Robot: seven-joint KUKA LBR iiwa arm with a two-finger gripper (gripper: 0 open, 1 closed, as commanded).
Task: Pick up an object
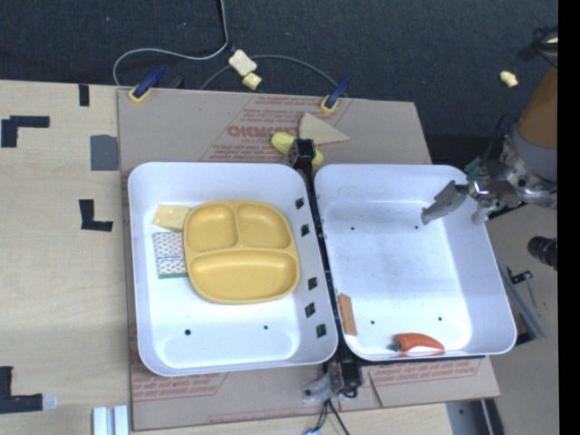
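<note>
A small orange-red carrot-like object (417, 343) lies at the front edge of the right bin (399, 252). A thin brown stick (346, 314) leans along that bin's left wall. In the left bin (163, 333) a yellow divided tray (242, 251) rests beside a pale yellow card (169, 217) and a small patterned packet (169, 253). My gripper (450, 201) hangs over the right bin's far right corner, a grey finger pointing down-left, with nothing seen between its fingers.
The two bins sit on a cardboard sheet (263, 125) held by blue and yellow clamps (145, 86). A yellow-black clip (304, 151) joins the bins at the back. Cables (217, 25) trail across the dark floor behind.
</note>
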